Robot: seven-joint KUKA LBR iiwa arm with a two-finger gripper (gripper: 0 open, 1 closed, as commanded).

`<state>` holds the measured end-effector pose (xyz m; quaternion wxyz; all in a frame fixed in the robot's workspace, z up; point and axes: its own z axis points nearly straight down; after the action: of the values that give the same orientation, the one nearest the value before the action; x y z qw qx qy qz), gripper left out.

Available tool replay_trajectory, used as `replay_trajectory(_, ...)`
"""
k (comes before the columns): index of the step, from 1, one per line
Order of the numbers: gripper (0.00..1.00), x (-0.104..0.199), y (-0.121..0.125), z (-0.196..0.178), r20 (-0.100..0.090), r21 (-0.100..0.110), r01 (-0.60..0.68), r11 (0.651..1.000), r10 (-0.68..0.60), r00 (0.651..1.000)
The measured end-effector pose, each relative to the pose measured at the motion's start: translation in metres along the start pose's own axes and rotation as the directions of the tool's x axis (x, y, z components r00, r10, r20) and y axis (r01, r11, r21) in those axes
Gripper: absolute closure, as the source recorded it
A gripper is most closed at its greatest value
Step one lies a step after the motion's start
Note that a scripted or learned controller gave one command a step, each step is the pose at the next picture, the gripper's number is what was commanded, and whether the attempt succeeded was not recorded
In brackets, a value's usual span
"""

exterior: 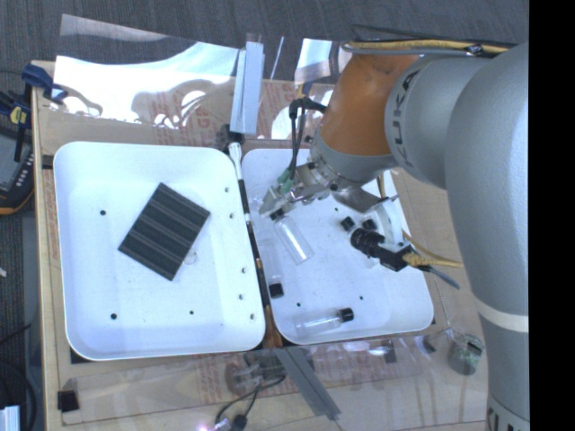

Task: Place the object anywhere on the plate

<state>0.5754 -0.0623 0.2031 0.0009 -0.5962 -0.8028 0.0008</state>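
Ana: Camera view puts the plate (165,231) alone in the left bin (81,164), kept bare for a drop.
Ben: Right of the plate, the gripper (286,197) hangs above a tube (292,241); its hold I cannot tell.

Left bin (90,241): white, black dots scattered across floor. Plate (164,231): dark grey, fine parallel stripes lengthwise. Right bin (395,317): white, few black dots. Tube (325,319) near right bin's front edge: clear, black cap. Second tube (292,241) mid-bin: clear. Arm (449,124): grey, orange band (364,106) above wrist. Cable (431,47) over arm: yellow. Tabletop (54,133): pale brown, faint reddish print. Sheet (153,83) along tabletop's far edge: reflective silver.
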Motion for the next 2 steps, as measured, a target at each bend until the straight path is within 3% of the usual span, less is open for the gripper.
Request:
replay_trajectory(1,1.00,0.027,0.093,0.012,0.001,-0.001,0.310,0.951,-0.310,0.951)
replay_trajectory(2,1.00,0.074,0.107,-0.106,0.002,-0.002,0.131,0.991,-0.131,0.991)
